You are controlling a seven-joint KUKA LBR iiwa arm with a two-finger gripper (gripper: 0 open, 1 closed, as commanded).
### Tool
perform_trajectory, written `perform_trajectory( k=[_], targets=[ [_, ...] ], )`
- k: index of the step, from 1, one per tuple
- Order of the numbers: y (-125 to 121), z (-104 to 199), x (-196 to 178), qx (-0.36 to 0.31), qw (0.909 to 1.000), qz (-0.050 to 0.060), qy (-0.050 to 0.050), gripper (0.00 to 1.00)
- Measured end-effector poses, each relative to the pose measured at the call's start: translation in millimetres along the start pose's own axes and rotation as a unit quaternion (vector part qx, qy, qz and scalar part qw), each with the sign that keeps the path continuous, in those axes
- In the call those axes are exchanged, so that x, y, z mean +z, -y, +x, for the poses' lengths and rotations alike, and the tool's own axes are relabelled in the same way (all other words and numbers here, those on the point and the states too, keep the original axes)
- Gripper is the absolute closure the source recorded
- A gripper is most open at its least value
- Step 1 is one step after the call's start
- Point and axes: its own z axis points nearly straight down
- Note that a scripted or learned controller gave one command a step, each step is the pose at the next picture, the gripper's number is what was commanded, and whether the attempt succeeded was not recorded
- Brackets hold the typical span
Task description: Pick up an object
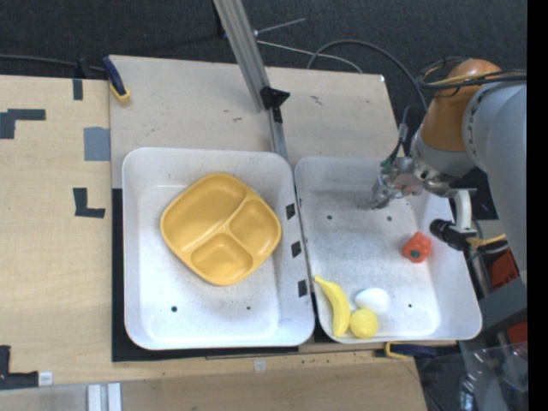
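In the right bin lie a small orange-red object near the right wall, a yellow banana at the front left, a white egg-shaped object and a yellow round fruit beside it. My gripper hangs over the back right part of this bin, up and to the left of the orange-red object, and apart from it. Nothing shows between its tips.
The left bin holds a yellow divided plate. A slanted metal pole rises behind the bins. Cables run along the bench's back right, and the grey arm with its orange band crosses the right bin's right edge.
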Motion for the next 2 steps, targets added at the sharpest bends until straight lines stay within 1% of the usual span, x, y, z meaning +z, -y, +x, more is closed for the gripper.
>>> perform_trajectory(
  k=[1, 2],
  targets=[
    [-0.4, -0.1, -64.0, 0.001, 1.0000, -0.003, 0.000, 1.00],
    [-1.3, 1.9, -106.9, 0.001, 1.0000, -0.003, 0.000, 1.00]
  ],
)
